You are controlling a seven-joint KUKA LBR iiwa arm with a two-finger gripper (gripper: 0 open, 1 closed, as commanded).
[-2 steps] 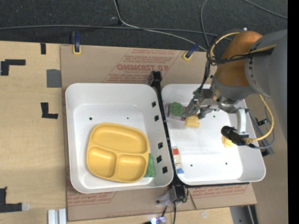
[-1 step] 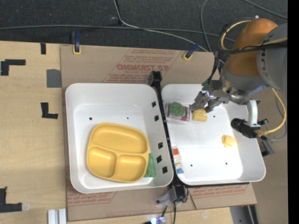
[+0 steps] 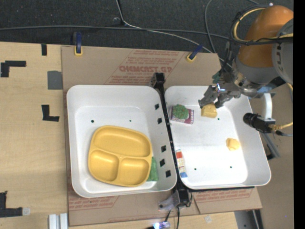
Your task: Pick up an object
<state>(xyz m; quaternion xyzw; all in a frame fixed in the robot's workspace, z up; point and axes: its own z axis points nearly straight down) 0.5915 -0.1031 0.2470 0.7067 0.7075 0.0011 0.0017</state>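
Above the right bin (image 3: pixel 248 175), the gripper (image 3: pixel 211 104) pinches a yellow chunk (image 3: pixel 209 111) between its fingers, near a green toy (image 3: pixel 179 111).

Tray (image 3: pixel 120 154) in left bin (image 3: pixel 78 99); packet (image 3: pixel 182 114) in right bin (image 3: pixel 255 173).

A wooden bench top (image 3: pixel 28 142) is covered by a brown cardboard sheet (image 3: pixel 138 68), held by a blue clamp (image 3: pixel 77 43). Black tape marks (image 3: pixel 47 112) are seen at left. Dark carpet (image 3: pixel 57 6) is crossed by a cable (image 3: pixel 143 27).
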